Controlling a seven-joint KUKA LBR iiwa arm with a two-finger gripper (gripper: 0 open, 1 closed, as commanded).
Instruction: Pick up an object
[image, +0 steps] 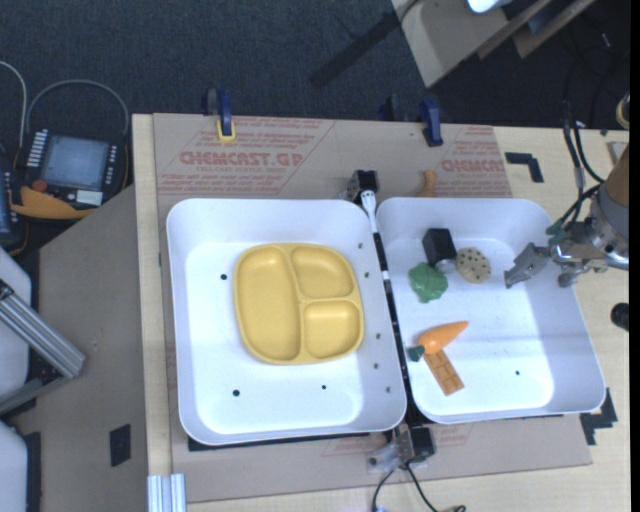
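Observation:
The right bin (560, 395) holds a black block (438, 245), a green broccoli piece (429, 283), a speckled round cookie (472, 264), an orange carrot (443, 336) and a tan stick (446, 374). My gripper (546, 270) hangs over the right bin's upper right part, to the right of the cookie and apart from it. It is open, with its fingers spread and nothing between them.
The left bin (200, 400) carries a yellow divided plate (298, 300). Clamps (431, 120) stand at the board's back edge. A cable (578, 170) hangs near the arm at the right. A pendant (70, 165) lies off the bench at the left.

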